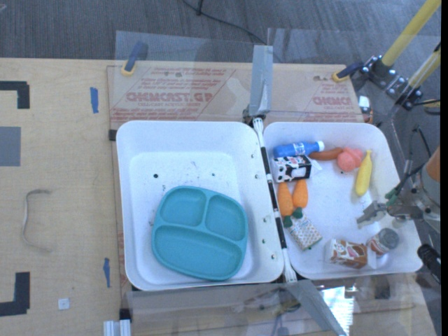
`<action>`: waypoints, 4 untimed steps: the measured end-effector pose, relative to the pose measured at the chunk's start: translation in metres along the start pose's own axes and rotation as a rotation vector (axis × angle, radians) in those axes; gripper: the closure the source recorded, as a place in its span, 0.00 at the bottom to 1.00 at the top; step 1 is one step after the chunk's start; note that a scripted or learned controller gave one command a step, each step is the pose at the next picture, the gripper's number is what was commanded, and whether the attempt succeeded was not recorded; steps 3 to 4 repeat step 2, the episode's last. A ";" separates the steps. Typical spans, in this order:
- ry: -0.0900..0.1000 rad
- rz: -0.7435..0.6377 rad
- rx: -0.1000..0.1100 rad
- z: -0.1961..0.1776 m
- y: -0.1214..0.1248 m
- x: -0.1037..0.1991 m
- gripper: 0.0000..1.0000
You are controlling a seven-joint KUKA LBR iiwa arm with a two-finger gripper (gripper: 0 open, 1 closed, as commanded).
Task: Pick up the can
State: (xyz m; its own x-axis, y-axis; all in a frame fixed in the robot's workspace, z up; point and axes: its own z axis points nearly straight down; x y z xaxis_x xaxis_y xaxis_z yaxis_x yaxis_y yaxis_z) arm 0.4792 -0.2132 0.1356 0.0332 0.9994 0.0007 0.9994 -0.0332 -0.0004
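Note:
The can [386, 241] is a small silver tin with a reddish top, lying in the front right corner of the right bin [329, 130]. My gripper [375, 213] hangs just above and slightly left of it, reaching in from the right edge. Nothing is visibly held in the gripper. A red and white snack packet [348, 253] lies right beside the can on its left.
In the right bin are a blue bottle [297, 149], a black and white carton [291, 167], two carrots [292, 197], a patterned box [304, 234], a banana [363, 173] and a pink fruit [348, 160]. A teal divided plate [201, 232] sits in the left bin [140, 145].

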 end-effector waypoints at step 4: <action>-0.002 -0.017 -0.003 -0.027 0.000 -0.009 0.00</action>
